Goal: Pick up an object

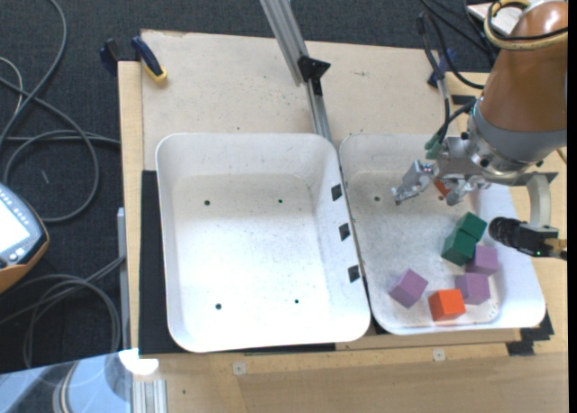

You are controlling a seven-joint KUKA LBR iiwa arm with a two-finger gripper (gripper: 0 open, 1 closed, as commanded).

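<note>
My gripper hangs over the back part of the right bin, and its fingers stand apart, so it is open. A small red-orange bit shows between them; I cannot tell whether it is a thing in the bin or part of the gripper. In front of the gripper lies a green block. Purple blocks lie at the bin's front: one to the left, one to the right and one beside the green block. An orange block sits by the front rim.
The left bin stands beside the right one, with black clips along the shared wall. A slanted metal pole rises behind the bins. Cables lie on the floor to the left and behind the bench.
</note>
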